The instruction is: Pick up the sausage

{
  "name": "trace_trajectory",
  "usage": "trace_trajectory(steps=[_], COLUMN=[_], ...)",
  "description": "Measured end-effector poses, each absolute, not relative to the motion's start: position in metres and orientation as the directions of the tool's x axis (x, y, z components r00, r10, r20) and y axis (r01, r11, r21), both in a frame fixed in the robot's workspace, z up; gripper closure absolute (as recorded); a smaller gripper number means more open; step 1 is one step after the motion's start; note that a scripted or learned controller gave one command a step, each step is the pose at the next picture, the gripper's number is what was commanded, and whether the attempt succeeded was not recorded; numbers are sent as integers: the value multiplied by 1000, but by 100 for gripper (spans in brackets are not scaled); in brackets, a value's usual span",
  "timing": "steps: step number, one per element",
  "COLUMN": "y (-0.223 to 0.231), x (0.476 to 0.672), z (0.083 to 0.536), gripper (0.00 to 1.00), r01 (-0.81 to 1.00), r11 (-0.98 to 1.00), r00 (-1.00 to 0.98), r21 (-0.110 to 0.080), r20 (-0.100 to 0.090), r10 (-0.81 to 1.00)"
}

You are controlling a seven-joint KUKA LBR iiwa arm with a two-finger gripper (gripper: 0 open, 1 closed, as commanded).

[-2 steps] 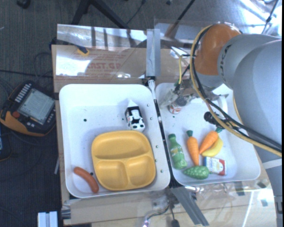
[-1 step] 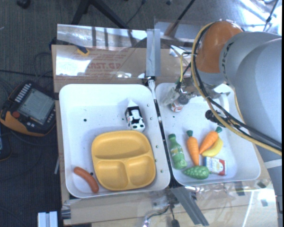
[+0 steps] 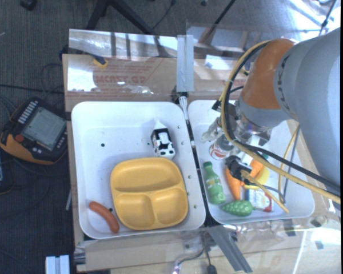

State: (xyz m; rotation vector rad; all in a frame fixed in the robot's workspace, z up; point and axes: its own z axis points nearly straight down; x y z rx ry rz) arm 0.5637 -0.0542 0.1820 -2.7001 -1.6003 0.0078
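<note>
Camera view puts the sausage [image 3: 104, 216] near-left, lying slantwise, well left of the gripper [image 3: 224, 143], whose jaws I cannot tell.

We note the surface [image 3: 126, 76], a brownish board with a clear wrapped strip along its 12 o'clock edge. Directly on it sit two shallow white bins side by side, touching along a central seam. The left bin [image 3: 86, 153] takes the 9 o'clock half; the right bin [image 3: 300, 201] takes the 3 o'clock half, partly covered by the arm. A grey upright bar [image 3: 184, 64] stands at 12 o'clock, just above where the bins meet. Dark carpeted floor [image 3: 28, 56] surrounds the surface.
</note>
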Motion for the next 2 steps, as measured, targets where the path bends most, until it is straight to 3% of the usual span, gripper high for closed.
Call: trace_trajectory(steps=[1, 2], y=[-15, 80], x=[482, 486], z=[182, 203], gripper=[100, 100], r01=[962, 993], r11=[-271, 116], r00=[271, -116], r21=[-7, -5], r20=[-2, -1], r10=[963, 993])
